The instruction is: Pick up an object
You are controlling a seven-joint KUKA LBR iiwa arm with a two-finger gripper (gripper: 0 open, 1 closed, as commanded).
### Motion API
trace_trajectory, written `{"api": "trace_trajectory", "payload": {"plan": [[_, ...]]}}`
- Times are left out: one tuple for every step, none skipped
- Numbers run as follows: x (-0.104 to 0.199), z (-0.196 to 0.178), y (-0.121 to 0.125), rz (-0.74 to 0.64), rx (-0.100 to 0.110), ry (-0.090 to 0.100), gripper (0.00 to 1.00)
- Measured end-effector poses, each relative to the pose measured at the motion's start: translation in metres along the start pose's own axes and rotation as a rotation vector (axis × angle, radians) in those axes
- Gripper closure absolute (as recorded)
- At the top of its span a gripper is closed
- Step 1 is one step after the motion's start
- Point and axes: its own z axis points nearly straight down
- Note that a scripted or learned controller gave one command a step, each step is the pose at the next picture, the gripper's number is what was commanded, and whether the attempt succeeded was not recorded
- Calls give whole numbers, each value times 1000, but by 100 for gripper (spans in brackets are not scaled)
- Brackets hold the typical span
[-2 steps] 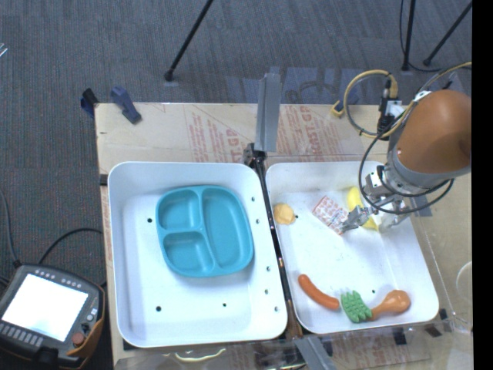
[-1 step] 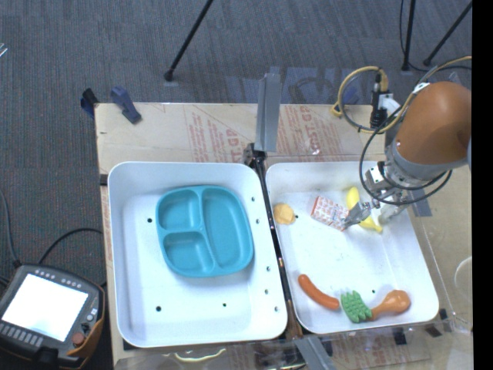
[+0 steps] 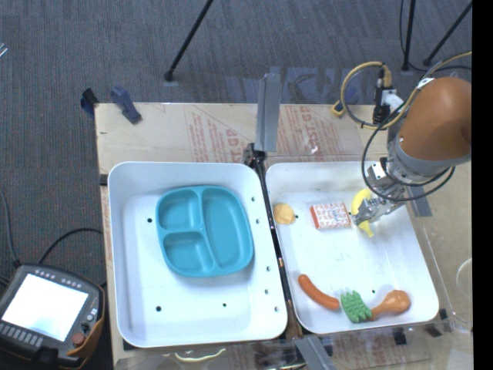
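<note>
Right white bin: yellow banana, curved, beside jaws

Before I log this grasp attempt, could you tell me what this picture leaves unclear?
- Gripper: too small in the camera view to tell open from shut.
- Yellow object: partly covered by the gripper; whether it is gripped is unclear.
- Red-and-white packet: print too small to read.

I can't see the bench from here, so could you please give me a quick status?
Gripper low in right bin, at yellow banana. Red-and-white packet lies just beside.
</note>
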Motion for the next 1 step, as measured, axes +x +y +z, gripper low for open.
{"api": "trace_trajectory", "payload": {"plan": [[-74, -90, -8, 159, -3, 7, 100]]}}
